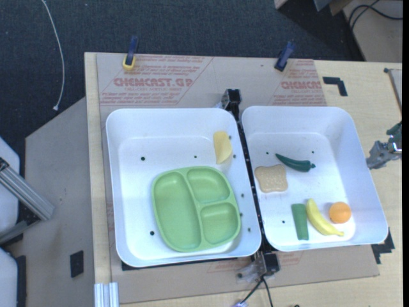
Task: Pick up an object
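View from above and at a slant onto the bench (pixel 166 75), on which two white bins are set side by side, touching along their inner rims. At the near end of that seam a black clip (pixel 265 261) is seen.

Left bin (pixel 128 126): a green three-part tray (pixel 196 207) is laid flat in the near half, its right edge close to the bin's right wall. Farther back, a pale yellow wedge (pixel 222 147) is rested against the right wall, apart from the tray.

Right bin (pixel 339 125): nearest the viewer, a green block (pixel 300 221), a banana (pixel 323 219) and an orange (pixel 339 212) are grouped along the near right side; the block is just left of the banana, and the orange is just right of it, touching or nearly so. Farther back and to the left, a slice of bread (pixel 271 179) is laid flat near the left wall. Beyond it, a dark green pepper (pixel 295 163) is laid slantwise, close to the bread.

The gripper (pixel 386 147) is seen at the right edge, outside the right bin's right rim and well apart from every object; nothing is held by it, and whether it is apart or together cannot be told.

At the far end of the seam a second black clip (pixel 231 98) is fixed. Two clamps are set on the bench's far edge: a blue and yellow one (pixel 131 54) at left, a blue one (pixel 285 56) at right.
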`<state>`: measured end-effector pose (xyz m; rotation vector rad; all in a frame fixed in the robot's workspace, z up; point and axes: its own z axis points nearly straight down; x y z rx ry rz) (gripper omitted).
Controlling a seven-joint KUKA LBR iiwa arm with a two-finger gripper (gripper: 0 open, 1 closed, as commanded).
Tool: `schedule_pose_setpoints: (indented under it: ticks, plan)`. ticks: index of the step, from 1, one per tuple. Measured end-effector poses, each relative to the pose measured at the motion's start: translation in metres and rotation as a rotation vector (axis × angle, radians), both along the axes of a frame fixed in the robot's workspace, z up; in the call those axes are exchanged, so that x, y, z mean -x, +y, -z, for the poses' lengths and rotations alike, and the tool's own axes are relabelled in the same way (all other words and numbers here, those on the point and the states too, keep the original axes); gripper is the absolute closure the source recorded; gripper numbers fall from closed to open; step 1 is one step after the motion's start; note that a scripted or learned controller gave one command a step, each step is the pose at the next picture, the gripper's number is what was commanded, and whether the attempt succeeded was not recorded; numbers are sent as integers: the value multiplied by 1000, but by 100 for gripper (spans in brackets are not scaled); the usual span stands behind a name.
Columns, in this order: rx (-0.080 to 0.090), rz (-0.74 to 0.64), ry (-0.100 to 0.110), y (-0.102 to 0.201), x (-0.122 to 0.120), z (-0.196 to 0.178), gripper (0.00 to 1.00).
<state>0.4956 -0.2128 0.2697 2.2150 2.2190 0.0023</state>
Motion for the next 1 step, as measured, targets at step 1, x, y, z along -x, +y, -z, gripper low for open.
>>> schedule_pose_setpoints:
  ticks: [1]
  plan:
    - [-2,-4,2,45,-17,-2,100]
